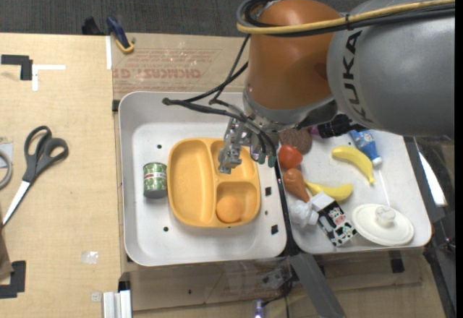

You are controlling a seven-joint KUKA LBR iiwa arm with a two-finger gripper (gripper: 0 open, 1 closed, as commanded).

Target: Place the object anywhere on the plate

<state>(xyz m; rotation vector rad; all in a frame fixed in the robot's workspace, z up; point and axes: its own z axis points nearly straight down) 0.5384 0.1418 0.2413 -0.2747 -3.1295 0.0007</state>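
Note:
A yellow divided plate (194,183) lies in the left bin (137,233). An orange ball (230,209) rests in the plate's small near-right compartment. My gripper (242,155) hangs over the plate's far-right rim, above the ball and apart from it. Its fingers stand open with nothing between them. The large orange and grey wrist hides the bin's far-right corner.
A green can (154,180) stands just left of the plate. The right bin (409,165) holds two bananas (356,162), a red tomato (289,157), a chicken leg (295,183), a white lid (382,222) and small toys. Scissors (35,159) lie on the bench at left.

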